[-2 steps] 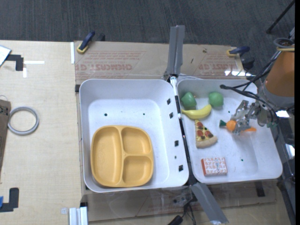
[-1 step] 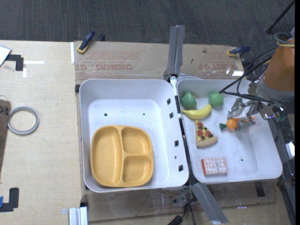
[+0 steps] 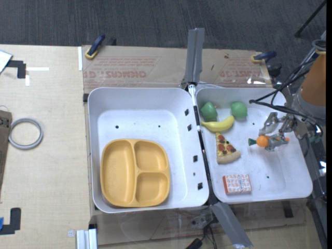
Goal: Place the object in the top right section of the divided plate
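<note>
Nearest you, the yellow divided plate (image 3: 136,173) lies in the left bin (image 3: 104,108). Right of the plate, across the divider, the gripper (image 3: 270,139) pinches a small orange object (image 3: 262,141) over the right bin (image 3: 290,188).

Single fixed camera, mounted above the tabletop (image 3: 41,87), looking down at a slant. Moderate distance: both white bins (image 3: 98,108) fit whole, side by side, centre frame. Dark floor toward 12 o'clock; arm (image 3: 314,87) enters from 3 o'clock.
</note>
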Robot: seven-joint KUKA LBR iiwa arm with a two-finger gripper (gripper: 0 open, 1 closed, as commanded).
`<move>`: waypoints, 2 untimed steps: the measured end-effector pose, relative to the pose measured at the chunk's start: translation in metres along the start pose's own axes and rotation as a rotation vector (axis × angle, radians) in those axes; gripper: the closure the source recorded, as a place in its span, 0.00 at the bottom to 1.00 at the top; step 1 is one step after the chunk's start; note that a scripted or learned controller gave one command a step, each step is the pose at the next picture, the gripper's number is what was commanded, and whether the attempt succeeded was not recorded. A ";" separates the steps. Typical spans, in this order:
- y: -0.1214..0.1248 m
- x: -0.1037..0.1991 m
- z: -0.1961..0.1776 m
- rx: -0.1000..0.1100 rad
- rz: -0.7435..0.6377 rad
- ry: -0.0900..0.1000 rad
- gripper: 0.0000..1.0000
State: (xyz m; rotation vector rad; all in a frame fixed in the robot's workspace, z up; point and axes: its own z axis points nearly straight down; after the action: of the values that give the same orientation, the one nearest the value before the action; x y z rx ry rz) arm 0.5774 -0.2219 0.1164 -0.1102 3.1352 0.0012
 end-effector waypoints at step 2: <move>0.022 -0.023 0.024 -0.001 -0.348 -0.002 1.00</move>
State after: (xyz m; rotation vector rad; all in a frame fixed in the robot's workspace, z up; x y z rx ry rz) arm 0.5993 -0.1988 0.0925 -0.6515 3.0668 0.0010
